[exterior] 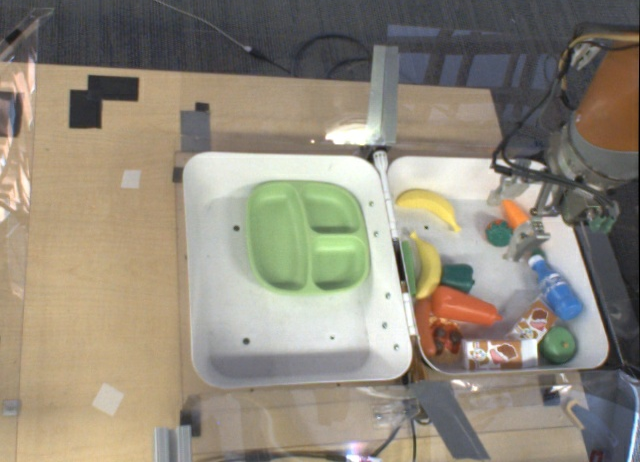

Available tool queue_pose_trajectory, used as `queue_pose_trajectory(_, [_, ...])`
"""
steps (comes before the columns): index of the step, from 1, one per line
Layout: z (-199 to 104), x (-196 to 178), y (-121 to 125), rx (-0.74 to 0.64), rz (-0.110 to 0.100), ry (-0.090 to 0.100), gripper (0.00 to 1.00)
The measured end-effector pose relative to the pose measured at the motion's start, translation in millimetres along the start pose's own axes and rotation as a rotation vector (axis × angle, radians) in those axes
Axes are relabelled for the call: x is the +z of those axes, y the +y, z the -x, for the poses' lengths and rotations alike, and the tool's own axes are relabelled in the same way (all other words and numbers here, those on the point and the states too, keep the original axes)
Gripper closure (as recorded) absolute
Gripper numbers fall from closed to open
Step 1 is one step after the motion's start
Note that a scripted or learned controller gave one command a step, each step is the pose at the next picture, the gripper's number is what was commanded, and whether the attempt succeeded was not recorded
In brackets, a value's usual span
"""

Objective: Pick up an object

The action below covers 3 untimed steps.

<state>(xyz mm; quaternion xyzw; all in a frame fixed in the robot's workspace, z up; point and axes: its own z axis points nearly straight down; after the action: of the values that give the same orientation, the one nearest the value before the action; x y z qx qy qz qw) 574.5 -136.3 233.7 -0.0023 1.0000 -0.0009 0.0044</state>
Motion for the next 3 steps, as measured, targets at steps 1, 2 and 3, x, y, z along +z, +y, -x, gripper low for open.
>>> queue_pose_trajectory(1, [35, 143, -72, -0.154, -0.004, -0.011, 0.00])
queue_pose_trajectory(2, [38, 130, -68, -0.163, -0.004, -0.017, 1.00])
queue_pose_trajectory(3, [38, 131, -68, -0.163, -0.004, -0.016, 0.00])
